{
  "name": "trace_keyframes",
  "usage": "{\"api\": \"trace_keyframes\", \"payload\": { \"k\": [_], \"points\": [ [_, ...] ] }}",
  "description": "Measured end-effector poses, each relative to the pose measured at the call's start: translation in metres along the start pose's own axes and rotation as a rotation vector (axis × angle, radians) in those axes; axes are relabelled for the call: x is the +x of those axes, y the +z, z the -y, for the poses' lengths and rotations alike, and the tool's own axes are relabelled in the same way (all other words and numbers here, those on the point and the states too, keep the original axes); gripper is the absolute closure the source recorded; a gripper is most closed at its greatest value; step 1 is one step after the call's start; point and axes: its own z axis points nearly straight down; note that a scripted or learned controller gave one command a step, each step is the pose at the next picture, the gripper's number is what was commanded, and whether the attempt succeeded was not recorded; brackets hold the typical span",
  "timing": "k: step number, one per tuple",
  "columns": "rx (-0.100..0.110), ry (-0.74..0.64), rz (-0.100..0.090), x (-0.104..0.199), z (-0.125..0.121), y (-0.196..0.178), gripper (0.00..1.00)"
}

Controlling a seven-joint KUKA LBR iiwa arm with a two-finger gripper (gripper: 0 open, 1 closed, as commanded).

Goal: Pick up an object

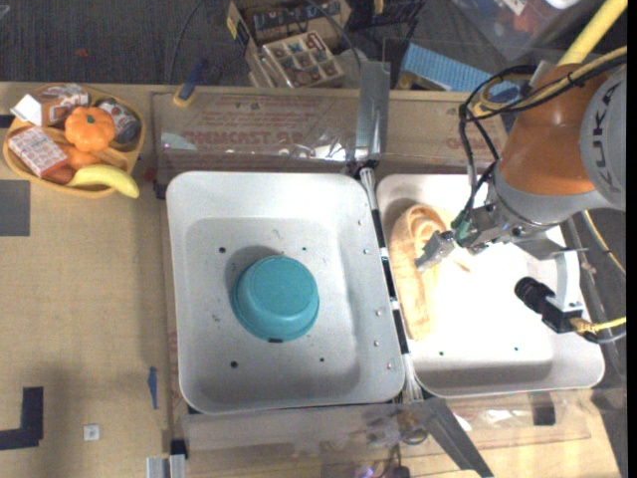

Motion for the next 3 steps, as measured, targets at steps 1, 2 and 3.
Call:
{"api": "trace_keyframes", "payload": {
  "k": [1, 2, 3],
  "points": [
    [-0.001, 0.142, 0.002, -0.058, -0.029, 0.065, 0.0],
    [-0.004, 0.058, 0.004, -0.062, -0.083, 0.096, 0.0],
    [-0.008, 0.055, 0.005, -0.06, -0.084, 0.084, 1.0]
  ]
}}
